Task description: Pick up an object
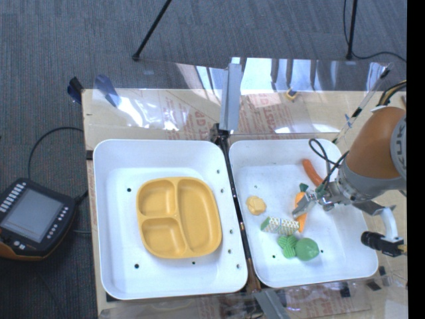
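Camera view: one fixed look down on the bench at a slant.
Bins: two, white and shallow, side by side; left bin [109, 178], right bin [345, 261].
Plate: one yellow plate [179, 216] with three compartments, lying flat in the middle of the left bin, alone in it.
Arm: one, grey arm [375, 155] with an orange band, reaching in from the right over the right bin's right half.
Gripper: one gripper [304, 205], low over the middle of the right bin; two fingers [299, 209] show as a small fork with a slight gap between the tips. Nothing is visibly clamped between them.
Carrots: two orange pieces. One carrot [311, 171] lies slantwise near the upper middle of the right bin. A second orange piece [302, 221] lies right under the fingertips; whether they touch it cannot be told.
Yellow piece: one small yellow piece [256, 205], left of the gripper, near the bin's left wall.
Pale block: one pale block [280, 226], just below the gripper, beside the orange piece.
Green things: two, touching each other at the lower middle; a knobbly green lump [287, 246] and a round ball [307, 249] to its right.
Pendant: one pendant [32, 218] on the floor, left of the bench.
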{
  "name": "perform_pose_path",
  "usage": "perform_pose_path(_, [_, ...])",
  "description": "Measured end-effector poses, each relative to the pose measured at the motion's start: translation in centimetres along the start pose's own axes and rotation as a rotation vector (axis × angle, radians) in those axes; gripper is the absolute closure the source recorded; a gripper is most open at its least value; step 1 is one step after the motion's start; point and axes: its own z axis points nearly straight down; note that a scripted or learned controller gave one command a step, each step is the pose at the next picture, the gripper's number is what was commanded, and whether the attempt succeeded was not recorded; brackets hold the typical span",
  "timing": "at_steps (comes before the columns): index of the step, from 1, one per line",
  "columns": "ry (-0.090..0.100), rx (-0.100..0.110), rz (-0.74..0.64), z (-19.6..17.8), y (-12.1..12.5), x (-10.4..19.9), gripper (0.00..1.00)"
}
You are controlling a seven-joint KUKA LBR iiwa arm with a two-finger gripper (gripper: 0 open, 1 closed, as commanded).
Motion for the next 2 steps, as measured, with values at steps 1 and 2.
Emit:
perform_pose_path(1, [0.003,0.001,0.005,-0.9,0.0,0.0,1.00])
perform_pose_path(2, [-0.001,-0.010,0.168,-12.0,3.0,5.6,1.00])
